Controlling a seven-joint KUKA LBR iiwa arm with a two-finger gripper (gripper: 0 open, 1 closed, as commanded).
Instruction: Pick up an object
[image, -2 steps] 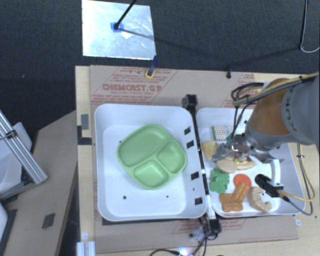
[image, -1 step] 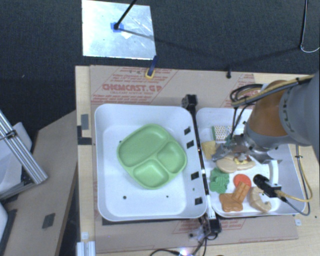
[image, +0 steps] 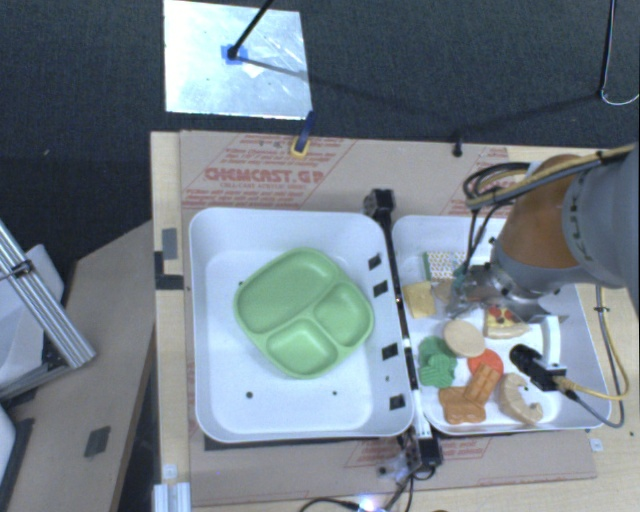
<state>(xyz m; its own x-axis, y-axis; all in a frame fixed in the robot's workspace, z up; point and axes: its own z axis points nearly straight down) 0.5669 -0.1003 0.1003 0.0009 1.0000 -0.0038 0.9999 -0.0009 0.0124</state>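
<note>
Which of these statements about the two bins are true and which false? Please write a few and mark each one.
1. The green plate lies in the left bin. True.
2. The green plate carries the toy foods. False: they lie in the right bin.
3. The green broccoli piece lies near the divider between the bins. True.
4. The arm reaches over the left bin. False: it is over the right bin.
5. The plate has three compartments. True.

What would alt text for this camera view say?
A grey robot arm reaches into the right white bin, which holds small toy foods, including a green broccoli piece. The left white bin holds a green divided plate.
</note>
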